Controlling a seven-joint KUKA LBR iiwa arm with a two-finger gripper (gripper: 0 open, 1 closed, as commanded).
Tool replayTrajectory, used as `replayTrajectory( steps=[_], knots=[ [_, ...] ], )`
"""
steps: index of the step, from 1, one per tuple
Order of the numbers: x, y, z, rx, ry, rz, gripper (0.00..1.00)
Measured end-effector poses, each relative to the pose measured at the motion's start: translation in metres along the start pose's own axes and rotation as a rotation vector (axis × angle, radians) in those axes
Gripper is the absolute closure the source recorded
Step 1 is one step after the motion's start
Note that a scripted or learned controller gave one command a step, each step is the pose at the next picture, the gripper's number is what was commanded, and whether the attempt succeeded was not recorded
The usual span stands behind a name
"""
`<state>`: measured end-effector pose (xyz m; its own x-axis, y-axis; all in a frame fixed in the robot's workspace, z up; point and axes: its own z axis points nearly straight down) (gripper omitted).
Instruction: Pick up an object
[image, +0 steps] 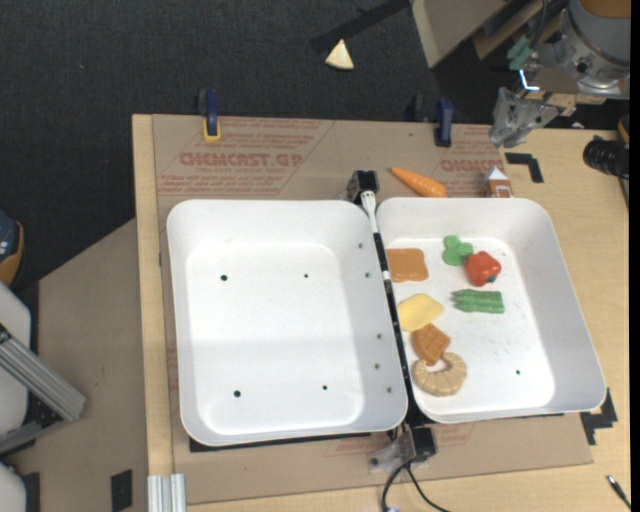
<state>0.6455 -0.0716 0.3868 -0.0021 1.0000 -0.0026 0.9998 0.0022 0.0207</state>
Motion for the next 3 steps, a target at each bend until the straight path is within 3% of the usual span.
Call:
replayTrajectory(
  steps=[1, 2, 3],
  knots=[
    [-0.011, 0.003, -0.047, 0.01, 0.0, 0.001, 1.0],
    [-0.052, 0.021, -0.096, 0.01, -0.002, 0.005, 1.0],
    [-0.106, 0.023, -0.128, 0.013, -0.002, 0.006, 1.0]
  ],
)
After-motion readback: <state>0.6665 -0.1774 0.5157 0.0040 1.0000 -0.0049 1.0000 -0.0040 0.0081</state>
